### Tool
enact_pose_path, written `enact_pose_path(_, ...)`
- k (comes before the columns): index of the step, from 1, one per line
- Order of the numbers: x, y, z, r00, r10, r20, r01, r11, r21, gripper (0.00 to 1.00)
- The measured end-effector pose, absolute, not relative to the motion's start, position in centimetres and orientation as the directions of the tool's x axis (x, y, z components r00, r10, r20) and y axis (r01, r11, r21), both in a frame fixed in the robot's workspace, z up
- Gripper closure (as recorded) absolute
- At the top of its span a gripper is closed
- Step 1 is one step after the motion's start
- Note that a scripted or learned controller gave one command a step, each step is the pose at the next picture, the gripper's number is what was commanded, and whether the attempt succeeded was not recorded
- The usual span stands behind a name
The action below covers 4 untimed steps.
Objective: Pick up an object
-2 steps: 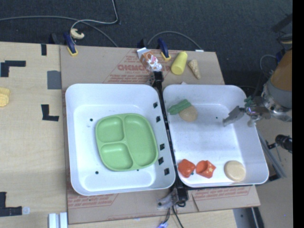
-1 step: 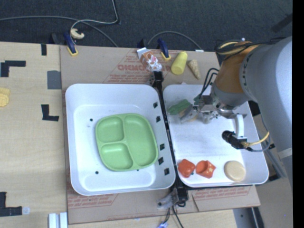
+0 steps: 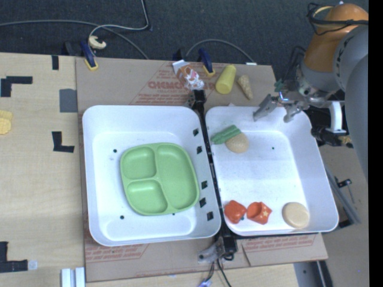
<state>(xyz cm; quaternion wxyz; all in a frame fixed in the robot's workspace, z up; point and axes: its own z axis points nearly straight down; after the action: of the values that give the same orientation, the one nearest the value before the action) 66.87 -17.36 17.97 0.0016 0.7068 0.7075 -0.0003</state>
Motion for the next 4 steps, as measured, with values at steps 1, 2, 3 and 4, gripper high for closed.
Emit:
enact_pose_path(1,62.8,-11.5,19.3,-0.002,1.0,0.0,1.0,0.002,0.0,0.0)
enact_pose_path(2,54.1,-18.2,17.0,0.001,1.0,-0.001,1.0,-0.001,-0.002,0.0)
enact_pose_path(3,58.0,-12.9,16.8,-0.003,1.0,0.001,1.0,0.003,-0.001,0.0)
enact_pose_path(4,59.9,-6.3,19.9,-0.003,1.0,0.001,1.0,0.003,-0.001,0.0)
